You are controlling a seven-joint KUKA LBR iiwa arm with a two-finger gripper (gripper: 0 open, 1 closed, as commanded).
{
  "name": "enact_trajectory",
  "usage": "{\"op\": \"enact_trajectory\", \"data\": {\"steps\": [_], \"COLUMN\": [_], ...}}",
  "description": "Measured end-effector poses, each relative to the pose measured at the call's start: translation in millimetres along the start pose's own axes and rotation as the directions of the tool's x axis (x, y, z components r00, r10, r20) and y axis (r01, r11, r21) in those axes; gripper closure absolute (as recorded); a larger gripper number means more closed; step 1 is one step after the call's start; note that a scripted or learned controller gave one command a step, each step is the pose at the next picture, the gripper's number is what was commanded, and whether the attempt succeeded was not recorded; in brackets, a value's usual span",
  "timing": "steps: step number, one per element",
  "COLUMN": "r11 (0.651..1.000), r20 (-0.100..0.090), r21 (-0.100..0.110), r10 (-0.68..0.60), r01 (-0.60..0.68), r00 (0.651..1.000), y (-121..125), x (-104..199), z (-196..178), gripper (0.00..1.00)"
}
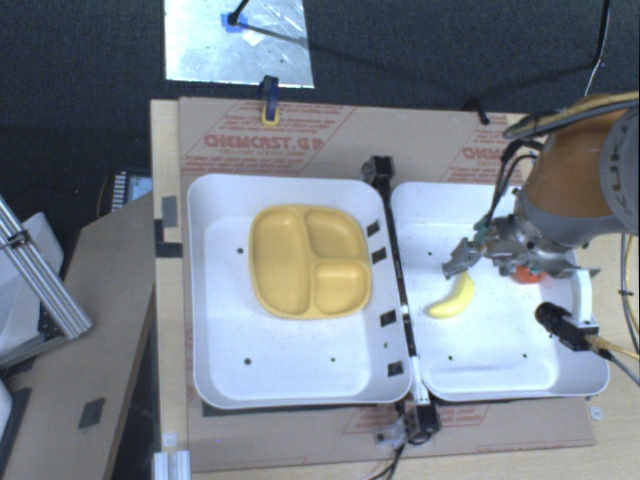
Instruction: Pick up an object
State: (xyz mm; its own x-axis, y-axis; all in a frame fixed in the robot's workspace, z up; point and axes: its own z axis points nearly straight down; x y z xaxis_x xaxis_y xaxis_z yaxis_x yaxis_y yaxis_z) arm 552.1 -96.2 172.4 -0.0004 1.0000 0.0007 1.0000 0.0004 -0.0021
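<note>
A small yellow banana point(452, 299) lies in the right bin point(500, 373), near its left-centre. My gripper point(464, 259) hangs just above the banana's upper end, reaching in from the right under the grey and orange arm. Nothing shows as held in it. A yellow divided plate point(309, 261) lies flat in the middle of the left bin point(225, 368).
A small red thing point(527, 274) peeks out from under the wrist in the right bin. A black divider strip point(392, 278) runs between the two bins. Brown board surrounds them, and a yellow clamp point(270, 108) sits at the back edge.
</note>
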Motion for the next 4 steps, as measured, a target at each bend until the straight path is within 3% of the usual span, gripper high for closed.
{"op": "enact_trajectory", "data": {"steps": [1, 2, 3, 4], "r11": [1.0, 1.0, 1.0, 1.0], "r20": [0.0, 0.001, 0.001, 0.002], "r21": [0.0, -0.004, -0.007, -0.01], "r10": [0.0, 0.001, -0.003, -0.004], "r01": [0.0, -0.001, 0.003, 0.004], "r00": [1.0, 1.0, 1.0, 1.0], "y": [9, 10, 4, 13], "x": [-5, -5, 2, 1], "z": [53, 40, -13, -74], "gripper": [0.0, 1.0, 1.0, 1.0]}}
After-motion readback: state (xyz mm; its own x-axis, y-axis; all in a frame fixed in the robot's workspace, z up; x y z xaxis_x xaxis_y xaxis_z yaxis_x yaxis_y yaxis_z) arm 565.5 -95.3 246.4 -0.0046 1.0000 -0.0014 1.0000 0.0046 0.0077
